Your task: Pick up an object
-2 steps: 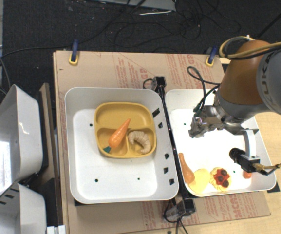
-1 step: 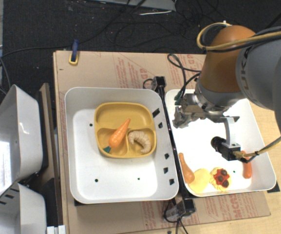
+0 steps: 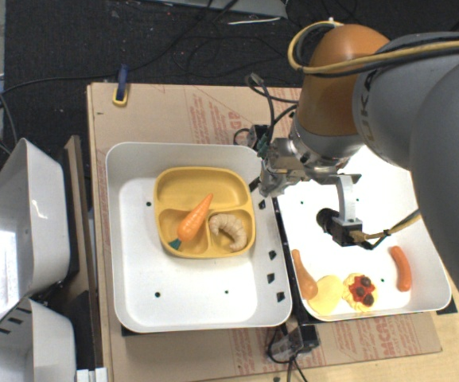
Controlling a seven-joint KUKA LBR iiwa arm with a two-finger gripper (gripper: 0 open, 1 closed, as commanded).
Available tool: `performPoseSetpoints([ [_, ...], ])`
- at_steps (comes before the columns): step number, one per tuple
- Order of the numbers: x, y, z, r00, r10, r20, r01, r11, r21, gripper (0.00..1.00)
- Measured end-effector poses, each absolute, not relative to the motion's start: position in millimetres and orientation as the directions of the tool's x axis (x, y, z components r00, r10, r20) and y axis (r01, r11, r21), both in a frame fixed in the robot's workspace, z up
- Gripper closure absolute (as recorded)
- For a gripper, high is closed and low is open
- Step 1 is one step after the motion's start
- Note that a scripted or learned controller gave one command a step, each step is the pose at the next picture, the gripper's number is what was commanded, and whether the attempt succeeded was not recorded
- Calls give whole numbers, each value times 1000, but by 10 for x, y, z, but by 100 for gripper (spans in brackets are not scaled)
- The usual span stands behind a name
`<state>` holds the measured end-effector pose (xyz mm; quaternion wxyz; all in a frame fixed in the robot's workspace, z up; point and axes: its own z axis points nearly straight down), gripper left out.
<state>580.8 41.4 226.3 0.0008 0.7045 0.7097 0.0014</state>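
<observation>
My gripper (image 3: 266, 181) hangs over the wall between the two bins, at the top-left corner of the right bin (image 3: 428, 293). It is just right of the yellow divided plate (image 3: 183, 183) that lies in the left bin (image 3: 134, 293). On the plate, an orange toy carrot (image 3: 195, 217) rests beside a pale curled shrimp-like piece (image 3: 230, 230). Along the front of the right bin lie an orange drumstick-like piece (image 3: 304, 274), a yellow slice topped with red bits (image 3: 350, 290) and a red sausage (image 3: 402, 267). I see nothing held in the gripper.
The big grey arm with its orange band (image 3: 336, 78) covers the back and right of the right bin. A tilted white container (image 3: 22, 213) stands off the bench to the left. Cables run across the dark floor behind the bench.
</observation>
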Motion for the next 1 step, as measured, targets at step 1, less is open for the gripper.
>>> performPoseSetpoints([
  [1, 5912, 869, 2370, -8, 1000, 2, 1000, 8, 3, 100],
])
